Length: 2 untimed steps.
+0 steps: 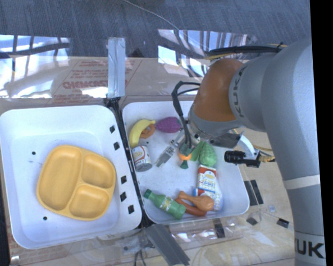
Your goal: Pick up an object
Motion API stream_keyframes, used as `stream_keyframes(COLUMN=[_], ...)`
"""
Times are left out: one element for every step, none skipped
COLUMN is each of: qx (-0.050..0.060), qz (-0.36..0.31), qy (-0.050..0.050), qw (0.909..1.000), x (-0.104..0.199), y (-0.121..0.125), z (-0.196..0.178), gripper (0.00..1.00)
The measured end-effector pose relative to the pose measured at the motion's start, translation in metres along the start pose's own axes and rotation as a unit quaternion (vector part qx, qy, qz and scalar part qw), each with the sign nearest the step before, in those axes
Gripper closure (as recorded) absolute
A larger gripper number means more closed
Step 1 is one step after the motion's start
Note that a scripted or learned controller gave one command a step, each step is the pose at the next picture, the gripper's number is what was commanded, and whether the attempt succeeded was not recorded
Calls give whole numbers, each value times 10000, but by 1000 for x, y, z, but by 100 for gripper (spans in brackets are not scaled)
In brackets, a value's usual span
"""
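Nearest the camera, along the lower wall of the right bin (238,207), lie a green bottle (165,203), an orange-brown hot dog or carrot-like toy (196,202) touching it, and a tall white carton (208,184) leaning up toward the middle. The left bin (11,167) holds 1 yellow divided plate (75,181).

Further in, a small can (141,157) sits against the wall between the 2 bins, and a green-and-orange toy (199,154) lies just under the gripper (184,142), which hangs low over the bin's centre with a grey metal piece (168,153) beside it. The wrist hides the tips, so I cannot tell whether the fingers are apart or together, nor whether anything sits between them.

Beyond, a banana (139,130) and a purple toy (167,124) rest near the far wall.

The risk, as I judge it: things crowd close here, so the fingers could strike the carton or nip 2 toys at once, and a rounded toy could squirt free.
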<state>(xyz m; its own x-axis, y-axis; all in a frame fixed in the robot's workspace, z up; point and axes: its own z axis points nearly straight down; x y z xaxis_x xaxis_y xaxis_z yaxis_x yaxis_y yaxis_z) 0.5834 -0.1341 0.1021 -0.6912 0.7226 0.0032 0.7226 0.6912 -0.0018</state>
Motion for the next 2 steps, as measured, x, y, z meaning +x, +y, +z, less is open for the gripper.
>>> stream_keyframes(qx=[-3, -2], qz=[-37, -41], qy=[-8, -5], qw=[10000, 10000], x=[0, 0], y=[1, 2], z=[-11, -11], gripper=[100, 0])
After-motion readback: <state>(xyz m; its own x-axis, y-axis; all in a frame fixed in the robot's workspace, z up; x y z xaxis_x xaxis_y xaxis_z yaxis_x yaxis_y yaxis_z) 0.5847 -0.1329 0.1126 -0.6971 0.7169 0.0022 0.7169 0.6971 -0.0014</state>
